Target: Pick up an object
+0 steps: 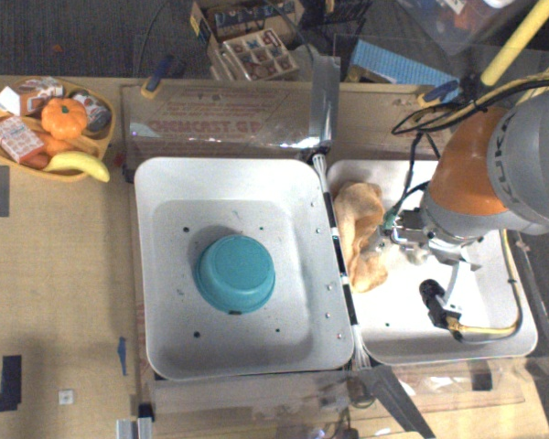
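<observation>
Arm over right bin, jaws [395, 236] low beside tan object.
Jaws sit at the tan lumpy object [360, 234], maybe a cloth or bread-like piece; apart or together, cannot tell, wrist blocks them. Object lies at the left wall of the right bin [522, 337], apparently touching the jaws. Left bin [165, 190] holds an upturned teal bowl [236, 273] near centre. Basket of toy food [48, 128] on the surface, far left.
</observation>
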Action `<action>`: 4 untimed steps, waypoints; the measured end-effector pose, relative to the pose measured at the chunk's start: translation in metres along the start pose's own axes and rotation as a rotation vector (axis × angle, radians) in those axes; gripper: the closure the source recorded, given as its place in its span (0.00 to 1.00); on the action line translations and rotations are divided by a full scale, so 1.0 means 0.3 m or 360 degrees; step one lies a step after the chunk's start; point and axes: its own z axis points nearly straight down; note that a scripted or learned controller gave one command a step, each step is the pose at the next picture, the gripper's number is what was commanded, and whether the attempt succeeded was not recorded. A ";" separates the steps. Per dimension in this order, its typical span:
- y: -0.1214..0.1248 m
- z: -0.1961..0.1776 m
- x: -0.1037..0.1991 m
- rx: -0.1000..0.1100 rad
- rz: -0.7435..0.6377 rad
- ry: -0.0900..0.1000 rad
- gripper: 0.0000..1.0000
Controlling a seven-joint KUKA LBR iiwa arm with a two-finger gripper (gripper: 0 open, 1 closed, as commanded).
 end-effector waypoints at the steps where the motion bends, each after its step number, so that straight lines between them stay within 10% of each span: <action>1: 0.264 0.003 0.017 0.0002 -0.0161 -0.0001 0.00; 2: 0.382 -0.608 -0.147 0.0022 -0.0010 -0.0003 0.00; 3: 0.342 -0.303 0.095 0.0026 -0.0012 0.0000 0.00; 4: 0.372 0.013 -0.033 0.0016 -0.0224 0.0004 0.00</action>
